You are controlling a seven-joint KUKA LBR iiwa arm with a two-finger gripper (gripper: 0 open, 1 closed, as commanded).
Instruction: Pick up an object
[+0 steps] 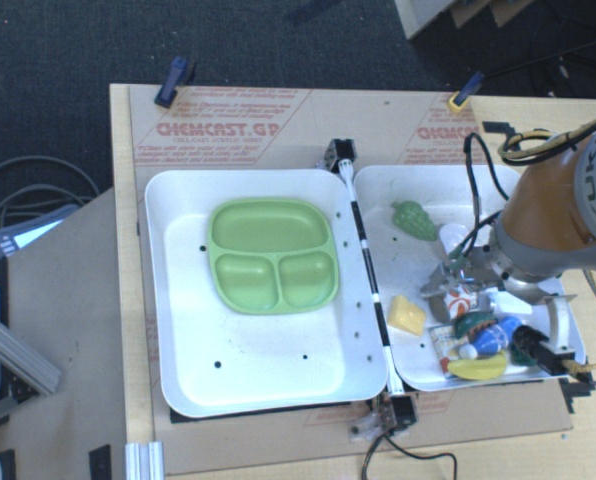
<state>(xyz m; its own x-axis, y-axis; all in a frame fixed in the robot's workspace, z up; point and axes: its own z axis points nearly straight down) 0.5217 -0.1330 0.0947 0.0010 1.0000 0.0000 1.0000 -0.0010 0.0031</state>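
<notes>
You see the gripper [456, 286] low over the clutter [475, 336], the yellow wedge [408, 315] just left; nothing lifted, grip state unreadable.

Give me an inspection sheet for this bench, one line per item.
Surface: board with red print, bearing left bin and right bin side by side.
Job's things: in the right bin, green grapes, yellow wedge, banana and blue-capped item in a pile near the front.
Clutter: green divided tray in the left bin.
Hand: low over the right bin's pile; fingers hidden.
Cables: black cable along the arm; grey coil on the floor at left.
Surroundings: dark carpet; blue clamp and yellow clamp on the board's far edge.
</notes>
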